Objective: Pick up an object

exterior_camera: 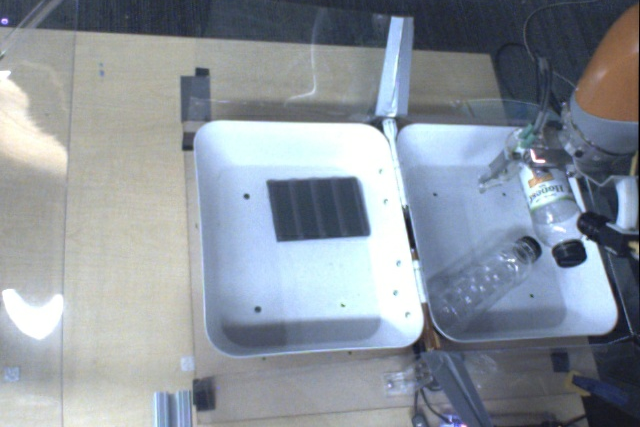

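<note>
The pincer (535, 155) hangs over the right bin (450, 315), seemingly clamped on a small labelled bottle (548, 195) held clear above the clear plastic bottle (485, 277) lying there.

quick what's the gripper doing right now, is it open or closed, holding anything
Gripper: over the right bin, at the top of a small labelled bottle; open, closed or gripping cannot be told.

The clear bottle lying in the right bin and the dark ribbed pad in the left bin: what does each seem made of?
Clear bottle: probably thin glossy plastic, since the white bin shows through it. Dark ribbed pad: matte, with parallel grooves, possibly rubber or foam; uncertain.
</note>
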`<state>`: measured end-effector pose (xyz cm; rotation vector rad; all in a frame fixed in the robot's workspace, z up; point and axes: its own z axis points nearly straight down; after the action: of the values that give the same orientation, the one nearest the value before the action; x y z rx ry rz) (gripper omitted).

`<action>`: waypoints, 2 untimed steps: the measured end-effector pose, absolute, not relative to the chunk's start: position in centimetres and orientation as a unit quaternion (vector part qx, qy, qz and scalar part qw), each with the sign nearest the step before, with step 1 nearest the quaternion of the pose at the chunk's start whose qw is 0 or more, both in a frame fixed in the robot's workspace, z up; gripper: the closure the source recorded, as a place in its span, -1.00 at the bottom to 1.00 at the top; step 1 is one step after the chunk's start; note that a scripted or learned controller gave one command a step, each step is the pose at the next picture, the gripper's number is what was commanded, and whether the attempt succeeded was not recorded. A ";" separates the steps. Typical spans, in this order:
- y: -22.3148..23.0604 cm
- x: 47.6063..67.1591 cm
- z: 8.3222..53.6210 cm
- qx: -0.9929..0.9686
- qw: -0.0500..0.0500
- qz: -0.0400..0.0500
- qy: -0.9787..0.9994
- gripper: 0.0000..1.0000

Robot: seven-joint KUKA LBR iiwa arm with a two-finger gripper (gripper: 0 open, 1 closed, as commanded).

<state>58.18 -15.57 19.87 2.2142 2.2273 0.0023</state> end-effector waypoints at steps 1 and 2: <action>-15.9 55.8 17.3 0.681 0.002 0.001 0.733 -1.00; -19.4 58.4 18.8 0.686 0.003 0.002 0.728 -1.00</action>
<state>58.41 -19.41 18.82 2.1504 2.2828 0.0049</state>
